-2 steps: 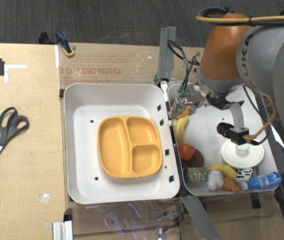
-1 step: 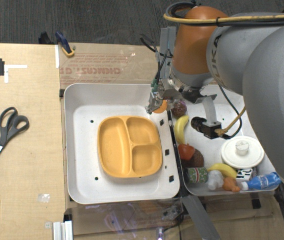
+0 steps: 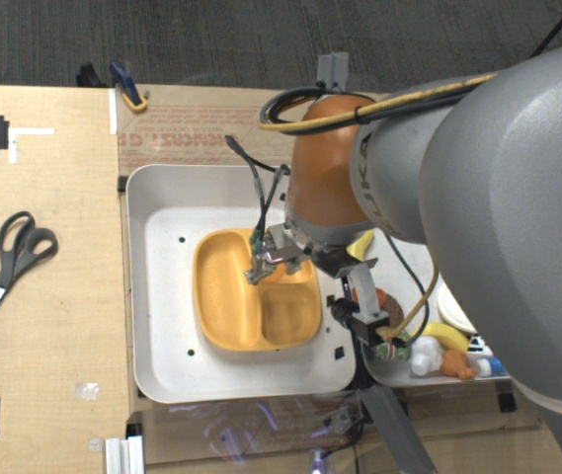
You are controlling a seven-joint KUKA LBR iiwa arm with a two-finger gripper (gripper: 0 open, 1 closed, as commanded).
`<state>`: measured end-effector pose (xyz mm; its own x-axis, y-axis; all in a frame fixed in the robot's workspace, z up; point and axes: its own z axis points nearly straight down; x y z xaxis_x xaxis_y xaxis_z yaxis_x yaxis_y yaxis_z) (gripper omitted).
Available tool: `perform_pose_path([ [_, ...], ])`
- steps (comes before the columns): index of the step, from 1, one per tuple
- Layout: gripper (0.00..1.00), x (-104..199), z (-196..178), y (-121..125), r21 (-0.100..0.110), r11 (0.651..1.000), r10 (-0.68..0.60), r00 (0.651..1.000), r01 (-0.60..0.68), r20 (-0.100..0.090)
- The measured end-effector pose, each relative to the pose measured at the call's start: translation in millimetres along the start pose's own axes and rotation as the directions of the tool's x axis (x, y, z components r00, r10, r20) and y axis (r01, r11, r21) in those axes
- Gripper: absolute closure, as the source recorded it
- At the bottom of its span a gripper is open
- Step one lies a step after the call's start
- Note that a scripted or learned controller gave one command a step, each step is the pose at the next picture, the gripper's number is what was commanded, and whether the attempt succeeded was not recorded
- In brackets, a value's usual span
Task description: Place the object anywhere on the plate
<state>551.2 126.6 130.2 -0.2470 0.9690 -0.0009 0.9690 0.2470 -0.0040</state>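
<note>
A yellow-orange divided plate (image 3: pixel 231 294) lies in the left white bin (image 3: pixel 157 294). My gripper (image 3: pixel 260 263) hangs over the plate's right half, close to the divider, and the grey arm with its orange band (image 3: pixel 325 171) covers the bin's right side. I see no object clearly between the gripper's tips; the wrist hides much of that spot. Several small toys lie in the right bin, among them a banana (image 3: pixel 448 336), a white piece (image 3: pixel 421 358) and an orange piece (image 3: pixel 455 364).
Scissors (image 3: pixel 14 255) lie on the wooden bench at the left. A blue clip (image 3: pixel 127 85) sits at the back by the cardboard sheet (image 3: pixel 192 131). Cables (image 3: pixel 251 181) hang from the wrist over the left bin.
</note>
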Motion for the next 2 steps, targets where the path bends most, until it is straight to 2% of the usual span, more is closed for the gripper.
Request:
perform_pose_path([
  [1, 1.0, 33.3, -104.9, -34.0, -0.002, 0.995, -0.097, 0.995, 0.097, 0.001],
  [2, 1.0, 72.3, -204.5, -57.2, -0.003, 0.991, -0.134, 0.991, 0.134, 0.002],
])
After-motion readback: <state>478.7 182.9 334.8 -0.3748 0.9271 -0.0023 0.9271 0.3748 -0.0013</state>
